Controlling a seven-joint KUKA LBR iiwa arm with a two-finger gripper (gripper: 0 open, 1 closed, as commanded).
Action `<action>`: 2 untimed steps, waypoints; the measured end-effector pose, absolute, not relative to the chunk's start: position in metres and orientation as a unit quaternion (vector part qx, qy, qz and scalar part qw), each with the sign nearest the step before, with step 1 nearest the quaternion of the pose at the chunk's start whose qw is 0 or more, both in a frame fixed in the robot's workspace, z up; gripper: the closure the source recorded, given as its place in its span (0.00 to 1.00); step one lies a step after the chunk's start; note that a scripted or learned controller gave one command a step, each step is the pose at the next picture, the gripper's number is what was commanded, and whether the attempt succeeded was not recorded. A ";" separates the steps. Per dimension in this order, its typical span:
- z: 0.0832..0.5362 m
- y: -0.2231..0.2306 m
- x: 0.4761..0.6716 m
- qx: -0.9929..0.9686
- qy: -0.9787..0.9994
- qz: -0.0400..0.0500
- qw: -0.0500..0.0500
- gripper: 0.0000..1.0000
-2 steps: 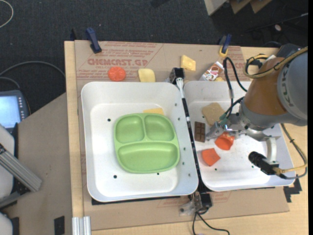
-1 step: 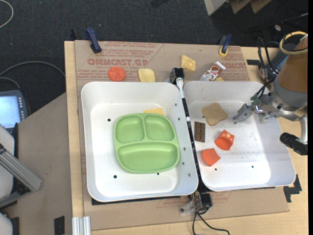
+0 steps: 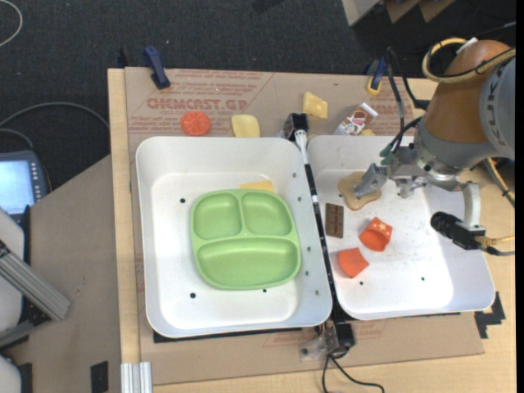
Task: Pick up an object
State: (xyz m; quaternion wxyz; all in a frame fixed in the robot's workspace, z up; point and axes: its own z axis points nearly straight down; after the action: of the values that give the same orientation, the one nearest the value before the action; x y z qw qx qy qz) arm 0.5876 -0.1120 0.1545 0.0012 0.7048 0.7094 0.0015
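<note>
Camera view, fixed above the surface, looking down at a slant.

Item 1. Pincer: on the grey arm with the orange band, reaching in from the right over the far part of the right bin. Its grey fingers point toward the left and sit directly at a tan, bread-shaped piece, touching or just over its upper right edge. How far the fingers are spread cannot be told from this angle, nor whether the tan piece sits between them.

Item 2. Right bin, contents: the tan piece near the far left corner; a brown rectangular block by the left wall; an orange cup-shaped piece near the middle; an orange-red wedge just in front of it. The two orange items are near each other but apart.

Item 3. Left bin, contents: a green divided plate at centre; a pale yellow piece just behind it.

Item 4. Surface beyond the bins: a red-orange disc, a yellow lump, a yellow wedge, a small red-and-white carton.
</note>
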 end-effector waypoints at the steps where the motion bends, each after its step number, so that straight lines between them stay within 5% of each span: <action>1: 0.080 -0.124 0.549 0.708 0.706 -0.002 -0.003 0.00; 2: 0.095 -0.124 0.552 0.707 0.707 0.000 0.001 1.00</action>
State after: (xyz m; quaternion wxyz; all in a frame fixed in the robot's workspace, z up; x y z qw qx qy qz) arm 0.5523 -0.1238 0.0949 0.0008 0.7075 0.7068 0.0003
